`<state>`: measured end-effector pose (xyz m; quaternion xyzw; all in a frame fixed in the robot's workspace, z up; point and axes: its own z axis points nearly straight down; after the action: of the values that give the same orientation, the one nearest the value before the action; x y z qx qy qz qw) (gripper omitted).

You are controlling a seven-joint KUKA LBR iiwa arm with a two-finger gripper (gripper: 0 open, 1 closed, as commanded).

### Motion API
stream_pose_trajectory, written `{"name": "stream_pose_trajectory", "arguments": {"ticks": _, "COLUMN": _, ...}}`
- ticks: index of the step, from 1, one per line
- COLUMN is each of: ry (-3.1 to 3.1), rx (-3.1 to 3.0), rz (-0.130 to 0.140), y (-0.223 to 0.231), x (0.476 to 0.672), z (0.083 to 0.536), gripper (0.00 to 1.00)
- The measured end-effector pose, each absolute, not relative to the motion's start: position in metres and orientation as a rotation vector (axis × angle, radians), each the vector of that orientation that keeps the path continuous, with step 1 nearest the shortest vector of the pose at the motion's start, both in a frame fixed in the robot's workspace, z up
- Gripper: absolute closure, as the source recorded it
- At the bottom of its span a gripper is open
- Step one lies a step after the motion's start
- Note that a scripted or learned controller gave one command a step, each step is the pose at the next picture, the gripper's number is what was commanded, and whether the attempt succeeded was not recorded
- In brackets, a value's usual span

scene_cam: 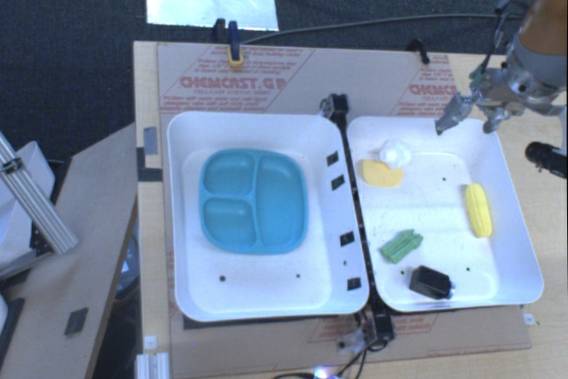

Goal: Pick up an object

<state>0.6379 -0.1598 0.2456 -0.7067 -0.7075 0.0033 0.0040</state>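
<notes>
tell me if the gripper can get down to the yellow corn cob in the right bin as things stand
Probably yes. The gripper hangs over the far right corner of the right bin, and the yellow corn cob lies alone near the bin's right wall, with nothing on top of it. That wall is close, which could crowd one finger.

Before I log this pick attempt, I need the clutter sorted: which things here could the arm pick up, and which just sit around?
Belongs to the job:
two-finger gripper, open, above the right bin's far rim
yellow corn cob
green leafy piece
black block
flat yellow piece
white lump

Just lying about:
blue divided plate in the left white bin
right white bin
</notes>
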Motion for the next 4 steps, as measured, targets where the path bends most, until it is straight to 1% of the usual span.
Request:
{"name": "stream_pose_trajectory", "arguments": {"ticks": 1, "ry": -2.227, "rx": -2.219, "rz": -0.002, "y": -0.159, "x": 0.64, "z": 0.254, "gripper": 0.0}}
{"name": "stream_pose_trajectory", "arguments": {"ticks": 2, "ry": -2.229, "rx": -2.215, "rz": 0.0, "y": -0.151, "x": 0.646, "z": 0.2, "gripper": 0.0}}
{"name": "stream_pose_trajectory", "arguments": {"ticks": 4, "ry": -2.225, "rx": -2.22, "rz": 0.0, "y": -0.155, "x": 0.653, "z": 0.119, "gripper": 0.0}}
